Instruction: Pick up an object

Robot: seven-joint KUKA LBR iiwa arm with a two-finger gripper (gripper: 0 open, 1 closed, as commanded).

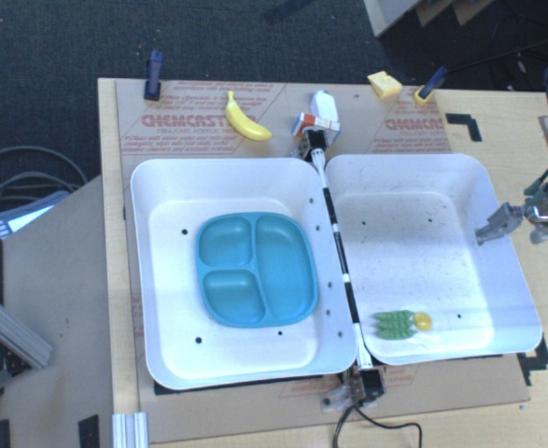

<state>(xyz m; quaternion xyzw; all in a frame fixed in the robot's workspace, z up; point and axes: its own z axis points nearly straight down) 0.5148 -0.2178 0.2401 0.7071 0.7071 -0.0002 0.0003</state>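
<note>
A small green and yellow object (400, 323) lies near the front edge of the right bin (460, 180). In the left bin (161, 203) a blue divided plate (255, 269) rests flat in the middle. My gripper (503, 222) reaches in from the right and hangs over the right rim of the right bin. It is well behind and to the right of the green and yellow object and touches nothing that I can see.
Behind the bins, a yellow banana (245, 120), a white and red item (322, 115) and a yellow block (384, 84) lie on the bench. Blue clamps (152, 74) grip the back edge. Cables (12, 180) lie on the floor at left.
</note>
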